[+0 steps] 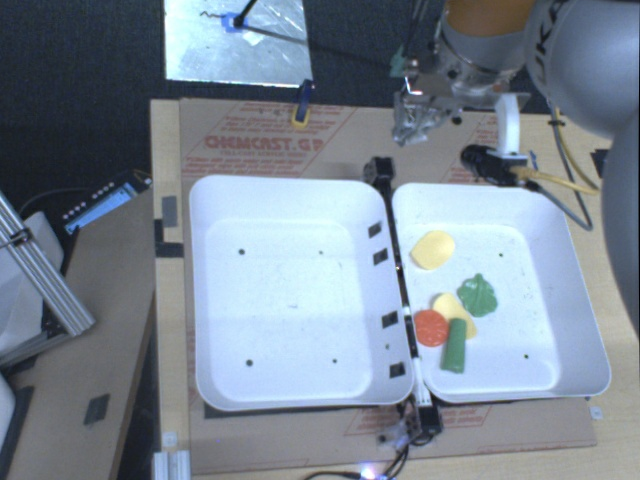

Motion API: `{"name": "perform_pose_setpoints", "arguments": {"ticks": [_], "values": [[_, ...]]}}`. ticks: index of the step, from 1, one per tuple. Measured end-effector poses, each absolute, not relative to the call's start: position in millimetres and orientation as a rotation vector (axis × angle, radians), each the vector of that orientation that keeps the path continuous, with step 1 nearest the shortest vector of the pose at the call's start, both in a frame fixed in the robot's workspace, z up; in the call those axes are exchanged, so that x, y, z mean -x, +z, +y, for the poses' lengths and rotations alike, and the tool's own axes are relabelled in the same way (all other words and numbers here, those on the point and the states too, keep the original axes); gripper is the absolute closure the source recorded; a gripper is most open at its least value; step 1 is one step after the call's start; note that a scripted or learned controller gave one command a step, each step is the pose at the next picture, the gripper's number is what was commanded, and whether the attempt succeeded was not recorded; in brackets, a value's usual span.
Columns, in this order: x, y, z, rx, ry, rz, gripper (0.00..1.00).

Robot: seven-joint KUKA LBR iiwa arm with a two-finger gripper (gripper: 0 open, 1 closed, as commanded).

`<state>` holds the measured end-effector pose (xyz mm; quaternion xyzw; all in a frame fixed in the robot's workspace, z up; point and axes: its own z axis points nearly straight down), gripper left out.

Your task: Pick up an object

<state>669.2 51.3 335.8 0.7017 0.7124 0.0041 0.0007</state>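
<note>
The camera looks down at a slant on a desk point(120, 298) that carries two shallow white bins side by side on a sheet of brown cardboard point(260, 138).

The grey arm point(590, 48), with its orange band point(495, 3), reaches in from the upper right. Its claw point(412, 128) hangs above the cardboard just beyond the far edge of the bins, near the seam between them. The claw is small and blurred here, so whether it is wide or narrow cannot be told. Nothing can be seen between its tips, and it touches none of the objects.

The left bin point(290, 193) has a bare white floor with a few dark dots.

The right bin point(560, 268) holds the objects, all in its near-left part. A pale yellow piece point(433, 250) lies toward the middle. Nearer the camera sits a cluster: a green leafy piece point(478, 295), a second yellow piece point(452, 311) touching it, a round red piece point(431, 328), and a green stick point(456, 347) lying lengthwise beside the red one.

Beyond the cardboard, a shiny silver sheet point(237, 28) lies on dark ground.
</note>
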Motion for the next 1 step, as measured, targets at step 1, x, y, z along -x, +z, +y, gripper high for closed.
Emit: {"name": "perform_pose_setpoints", "arguments": {"ticks": [1], "values": [[-668.0, 331.6, 139.9, -2.207, 0.008, 2.237, 1.0]]}}
